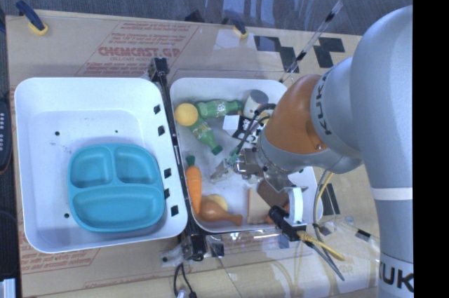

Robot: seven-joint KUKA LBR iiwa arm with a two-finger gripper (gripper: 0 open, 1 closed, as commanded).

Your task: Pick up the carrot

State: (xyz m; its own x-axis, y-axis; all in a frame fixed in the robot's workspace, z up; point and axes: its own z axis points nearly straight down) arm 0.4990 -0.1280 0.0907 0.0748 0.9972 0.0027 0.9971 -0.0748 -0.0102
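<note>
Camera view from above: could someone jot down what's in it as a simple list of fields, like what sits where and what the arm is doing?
left bin: holds a blue divided plate
right bin: holds the carrot, a yellow ball, green bottles, a tan pear-shaped item
carrot position: near the right bin's left wall, lying lengthwise, nothing gripping it
arm: reaches in from the right, over the right bin
gripper: low in the bin, right of the carrot

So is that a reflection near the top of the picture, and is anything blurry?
In the camera view, the pale bluish patch above the right bin looks like glare on a clear sheet; lighting is soft and even, with faint shadows inside the left bin; the carrot and blue plate look sharp, while the arm, nearest the camera, looks slightly soft.
</note>
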